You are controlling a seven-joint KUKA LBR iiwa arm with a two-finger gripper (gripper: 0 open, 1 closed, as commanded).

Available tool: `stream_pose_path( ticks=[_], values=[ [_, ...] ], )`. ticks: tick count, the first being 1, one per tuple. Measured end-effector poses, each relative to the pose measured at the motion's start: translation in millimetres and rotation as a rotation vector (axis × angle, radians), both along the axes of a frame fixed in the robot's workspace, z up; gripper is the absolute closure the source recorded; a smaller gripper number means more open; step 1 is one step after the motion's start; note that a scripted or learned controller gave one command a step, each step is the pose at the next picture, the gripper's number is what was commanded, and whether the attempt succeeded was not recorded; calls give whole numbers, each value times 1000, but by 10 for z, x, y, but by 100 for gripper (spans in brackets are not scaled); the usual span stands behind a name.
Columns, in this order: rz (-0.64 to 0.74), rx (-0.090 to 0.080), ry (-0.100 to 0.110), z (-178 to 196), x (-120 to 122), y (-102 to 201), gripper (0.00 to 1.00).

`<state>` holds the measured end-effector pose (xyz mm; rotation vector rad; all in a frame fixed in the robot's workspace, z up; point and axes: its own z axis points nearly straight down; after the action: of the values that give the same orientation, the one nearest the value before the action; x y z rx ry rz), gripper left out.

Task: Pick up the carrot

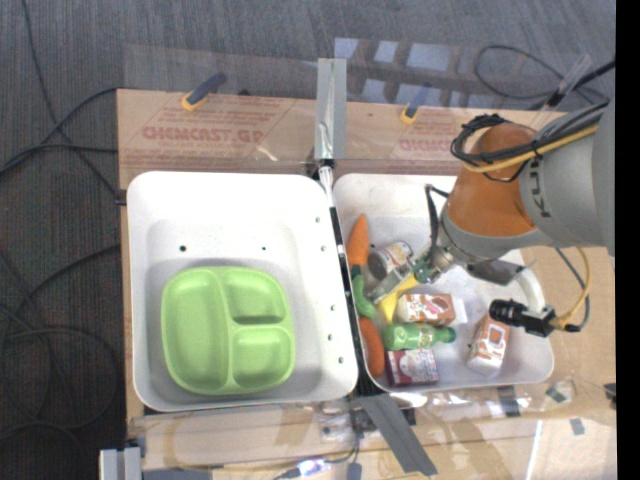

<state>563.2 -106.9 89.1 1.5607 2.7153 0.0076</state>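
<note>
Desk (250, 133): flat brown board top with faint red lettering, set over dark grey carpet. Bearing two shallow white plastic bins side by side, left bin (140, 228) and right bin (540, 363), touching along a shared middle edge. Grey metal bar (330, 108) standing at the far edge above the seam between them. Two small yellow-and-grey clamps, one (203, 91) far left, one (409, 114) further right.
</note>
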Motion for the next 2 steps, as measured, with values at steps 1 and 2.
stream_pose_path(
  ticks=[1,2],
  values=[
    [0,2,-5,96,21,10,100],
    [-94,1,12,932,246,209,100]
  ],
)
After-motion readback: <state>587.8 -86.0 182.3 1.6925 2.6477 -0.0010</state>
